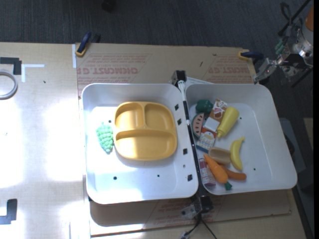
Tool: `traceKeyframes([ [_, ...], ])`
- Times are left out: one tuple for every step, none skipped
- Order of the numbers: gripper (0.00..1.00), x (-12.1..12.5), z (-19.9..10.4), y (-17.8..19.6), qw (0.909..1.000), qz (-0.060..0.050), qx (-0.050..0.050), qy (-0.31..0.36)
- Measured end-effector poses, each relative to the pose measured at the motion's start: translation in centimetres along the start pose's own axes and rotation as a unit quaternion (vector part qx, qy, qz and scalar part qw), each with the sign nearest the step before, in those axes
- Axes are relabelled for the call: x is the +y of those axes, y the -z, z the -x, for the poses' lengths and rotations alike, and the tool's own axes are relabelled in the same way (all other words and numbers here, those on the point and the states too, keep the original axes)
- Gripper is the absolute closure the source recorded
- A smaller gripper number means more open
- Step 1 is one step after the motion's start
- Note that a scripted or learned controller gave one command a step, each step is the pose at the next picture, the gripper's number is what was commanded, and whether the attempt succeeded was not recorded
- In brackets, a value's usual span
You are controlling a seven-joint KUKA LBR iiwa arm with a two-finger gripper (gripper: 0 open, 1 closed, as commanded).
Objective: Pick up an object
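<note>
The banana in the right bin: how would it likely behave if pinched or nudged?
The banana looks like a smooth plastic toy, so probably stiff, light and somewhat slippery. Its curved shape may pivot or rock when nudged. It lies close to the carrot, so a push could shift both.

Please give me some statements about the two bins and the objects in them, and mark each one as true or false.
1. The yellow divided plate lies in the left bin. True.
2. The green grapes lie in the right bin. False: they lie in the left bin, beside the plate's left edge.
3. The banana lies in the right bin. True.
4. The tool is down among the objects in the right bin. False: it is outside the bins, past the right bin's far right corner.
5. The carrot rests on the plate. False: it lies in the right bin, near its front wall.
</note>
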State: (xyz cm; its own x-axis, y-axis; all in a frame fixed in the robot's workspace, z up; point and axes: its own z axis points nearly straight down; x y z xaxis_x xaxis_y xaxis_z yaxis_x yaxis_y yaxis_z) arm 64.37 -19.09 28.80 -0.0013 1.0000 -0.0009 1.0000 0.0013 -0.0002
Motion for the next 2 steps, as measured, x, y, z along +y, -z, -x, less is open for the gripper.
traceKeyframes([
  [0.0,1.4,-1.0,-17.1,0.9996,0.005,-0.001,0.03],
  [0.0,-0.3,-6.8,-18.3,0.999,0.014,-0.005,0.043],
])
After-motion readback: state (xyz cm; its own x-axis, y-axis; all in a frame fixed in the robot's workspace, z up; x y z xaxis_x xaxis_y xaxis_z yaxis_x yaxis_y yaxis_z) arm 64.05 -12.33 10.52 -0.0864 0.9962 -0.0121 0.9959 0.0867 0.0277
